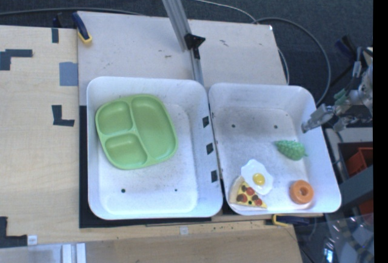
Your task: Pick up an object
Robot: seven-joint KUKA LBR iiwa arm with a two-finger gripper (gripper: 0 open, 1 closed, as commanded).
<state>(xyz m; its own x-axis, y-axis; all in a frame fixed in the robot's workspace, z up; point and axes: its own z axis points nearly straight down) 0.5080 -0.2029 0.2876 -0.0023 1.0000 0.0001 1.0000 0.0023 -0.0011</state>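
The right bin [254,93] holds a green leafy toy [290,148], a fried egg [257,174], a pizza slice [247,194] and an orange ring-shaped donut [301,191], all in its near right part. My gripper [313,119] hangs at the right bin's right rim, just up and right of the green leafy toy, with nothing visibly in it. The rest of the arm runs off the view's right side.
The left bin [103,195] carries a light green divided plate [136,131] in its far left part. A slanted metal post [173,1] stands behind the two bins. Cables trail over the dark floor at the back right.
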